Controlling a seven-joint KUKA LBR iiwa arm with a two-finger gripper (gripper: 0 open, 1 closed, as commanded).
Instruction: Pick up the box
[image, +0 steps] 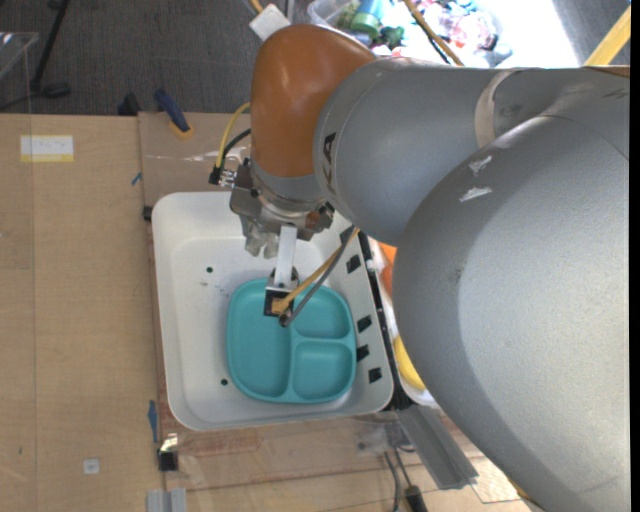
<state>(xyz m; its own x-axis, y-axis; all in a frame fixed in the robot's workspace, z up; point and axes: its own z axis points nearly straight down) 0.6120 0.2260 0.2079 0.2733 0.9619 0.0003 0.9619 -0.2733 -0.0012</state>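
My gripper (279, 300) hangs under the orange wrist band (295, 90), over the left white bin (185, 300). Its tip is above the upper edge of a teal divided plate (265, 355) lying in that bin, close to the ridge between the plate's compartments. Yellow and black cables run from the wrist down along the gripper. The big grey arm (500, 230) covers most of the right bin and whatever lies in it.
A sliver of something yellow (407, 367) and something orange (386, 256) peeks out by the arm at the right bin's edge. Brown board surrounds the bins on the left. Clutter lies past the bench at the top.
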